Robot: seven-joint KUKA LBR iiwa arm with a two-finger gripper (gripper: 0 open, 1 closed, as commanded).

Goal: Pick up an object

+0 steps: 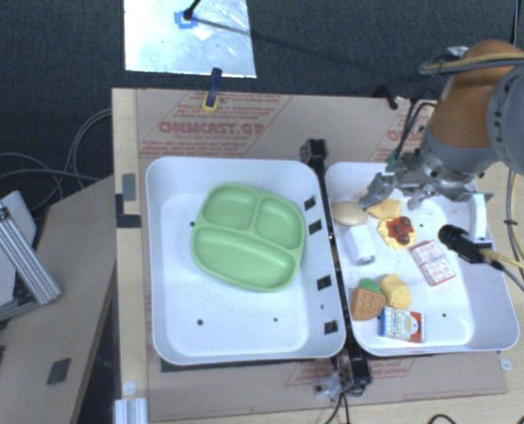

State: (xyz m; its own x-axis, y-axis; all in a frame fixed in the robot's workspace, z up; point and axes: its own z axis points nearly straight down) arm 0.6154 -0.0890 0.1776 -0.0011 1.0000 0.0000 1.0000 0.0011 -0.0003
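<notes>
Bins stand side by side on printed cardboard. The left bin holds a green plate with three compartments, lying flat around the bin's middle and a little toward its far edge. The right bin holds the small things. Close to its left edge, in the far half, lies a tan bun, with a white block just on its near side. Toward the near edge a brown waffle touches a yellow chunk. A blue and white carton lies just beside both, closest of all to the near edge. Right of the bun is a yellow piece, and against it, on the near side, a yellow disc with red on top; whether these two touch or merely lie side by side cannot be told. A red and white packet lies tilted near the bin's middle, apart from the rest. The gripper hangs low over the far left part of the right bin, just above the yellow piece and the bun. Whether it touches either cannot be told, nor whether it is released or clenched. The arm comes in over the bin's far right corner.
</notes>
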